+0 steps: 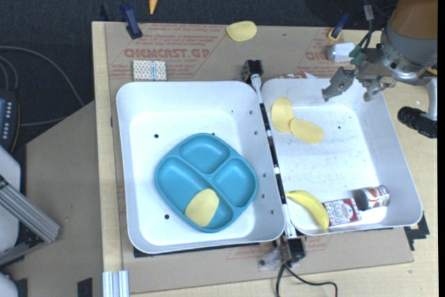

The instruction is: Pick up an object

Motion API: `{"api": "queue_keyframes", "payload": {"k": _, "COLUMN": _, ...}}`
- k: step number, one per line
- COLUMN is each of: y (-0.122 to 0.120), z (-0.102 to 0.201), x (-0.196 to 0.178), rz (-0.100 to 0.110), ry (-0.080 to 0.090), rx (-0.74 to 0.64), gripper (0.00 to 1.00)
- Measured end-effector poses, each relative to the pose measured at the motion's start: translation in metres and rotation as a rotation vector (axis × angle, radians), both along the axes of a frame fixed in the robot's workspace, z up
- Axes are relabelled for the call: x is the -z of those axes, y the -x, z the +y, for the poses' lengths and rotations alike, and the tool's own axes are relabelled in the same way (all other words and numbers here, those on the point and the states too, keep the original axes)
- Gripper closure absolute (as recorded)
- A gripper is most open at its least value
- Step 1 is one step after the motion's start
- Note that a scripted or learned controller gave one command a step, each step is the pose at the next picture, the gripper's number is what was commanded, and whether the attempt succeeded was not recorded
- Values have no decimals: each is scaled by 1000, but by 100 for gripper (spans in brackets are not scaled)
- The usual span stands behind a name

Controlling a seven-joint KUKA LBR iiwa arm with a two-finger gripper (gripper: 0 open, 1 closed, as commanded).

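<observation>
Holding a blue tray [229, 181] with a yellow chip [202, 207], the left bin [139, 108] is seen. Two chips [295, 122], a banana [309, 207] and a bottle [356, 205] lie in the right bin [396, 149]. The gripper [354, 87] is spread open, holding nothing.

Grey arm [410, 45], orange band [417, 10], metal fingers [338, 83].

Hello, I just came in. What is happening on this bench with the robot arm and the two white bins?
The grey robot arm reaches in from the right, and its two-finger gripper hangs open over the far part of the right white bin, holding nothing. That bin holds two pale yellow chip-shaped pieces, a yellow banana and a small red-and-white bottle. The left white bin holds a blue divided plate with one yellow piece in a compartment. Nothing is picked up yet.
</observation>
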State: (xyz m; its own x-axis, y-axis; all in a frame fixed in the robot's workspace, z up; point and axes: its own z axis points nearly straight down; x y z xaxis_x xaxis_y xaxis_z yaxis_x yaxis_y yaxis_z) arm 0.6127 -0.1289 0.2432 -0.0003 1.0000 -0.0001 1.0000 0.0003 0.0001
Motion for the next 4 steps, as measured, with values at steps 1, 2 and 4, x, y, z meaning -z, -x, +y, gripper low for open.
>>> {"api": "queue_keyframes", "payload": {"k": 1, "y": -37, "z": 17, "x": 133, "rz": 2, "ry": -1, "rx": 0, "gripper": 0}}
{"api": "queue_keyframes", "payload": {"k": 2, "y": 3, "z": 17, "x": 159, "rz": 2, "ry": -1, "rx": 1, "gripper": 0}}
{"api": "queue_keyframes", "payload": {"k": 4, "y": 9, "z": 26, "x": 159, "rz": 1, "ry": -1, "rx": 1, "gripper": 0}}
